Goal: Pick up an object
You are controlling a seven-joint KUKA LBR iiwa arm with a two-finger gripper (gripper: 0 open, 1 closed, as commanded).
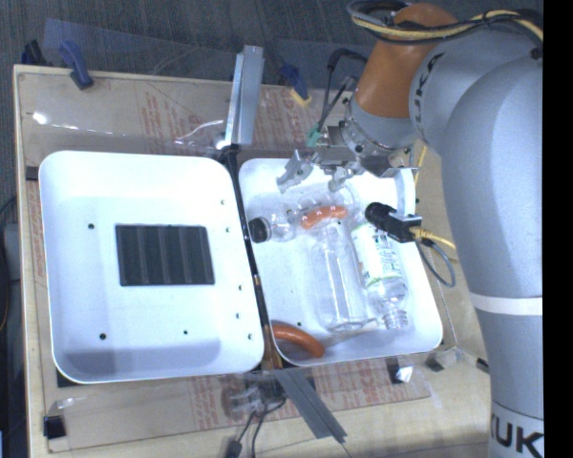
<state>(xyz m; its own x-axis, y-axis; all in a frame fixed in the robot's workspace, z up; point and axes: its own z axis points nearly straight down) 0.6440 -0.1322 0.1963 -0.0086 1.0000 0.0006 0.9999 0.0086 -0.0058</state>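
Two white bins sit side by side on the bench. The left bin (pixel 76 256) has a dark grate (pixel 164 255) in its floor and no toys or bottles on it. The right bin (pixel 425 337) holds all the things to pick from, so that is where the arm (pixel 497 160) goes.

The gripper (pixel 317 173) hangs over the far end of the right bin. Its two fingers (pixel 293 173) are spread apart, with nothing between them. They look ready to drop around something, I think.

Just under the gripper lies a small orange piece (pixel 322 217) next to some clear plastic. A dark round cap (pixel 259 229) lies near the wall between the bins. A clear box (pixel 336 284) lies in the middle of the bin, long and flat. A clear bottle (pixel 380 270) with a white label lies beside it, close to the right wall. They lie down flat because they were just left loose in the bin. An orange curved thing (pixel 296 337) rests in the near corner, partly on the rim.

The orange piece is closest to the fingers, so it looks like the one to grab. It is small and sits by slippery clear plastic, so the fingers could miss.
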